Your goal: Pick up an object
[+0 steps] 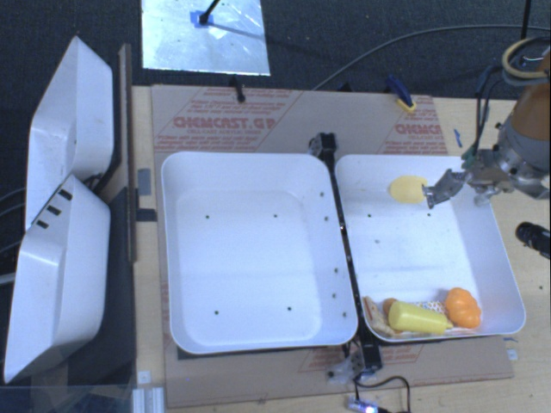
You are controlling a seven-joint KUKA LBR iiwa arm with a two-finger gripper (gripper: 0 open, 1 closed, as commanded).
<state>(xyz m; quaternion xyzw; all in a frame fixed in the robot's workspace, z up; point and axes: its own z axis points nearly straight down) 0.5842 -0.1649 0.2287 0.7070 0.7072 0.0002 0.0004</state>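
A pale yellow lemon-shaped object (406,188) lies in the right bin (491,231) near its far wall. My gripper (437,192) hangs just to the right of it, its fingers pointing left and touching or almost touching the object's right end. Along the bin's near wall sit a yellow elongated object (419,317), an orange fruit-like object (463,307), a small brown piece (389,305) and a flat tan item (376,317) beneath them.
The left bin (250,248) stands beside the right one, with a black divider (343,239) between them. Two white lids (60,213) lean at the far left. A metal sheet (205,22) lies beyond the bench. Cables run at the upper right.
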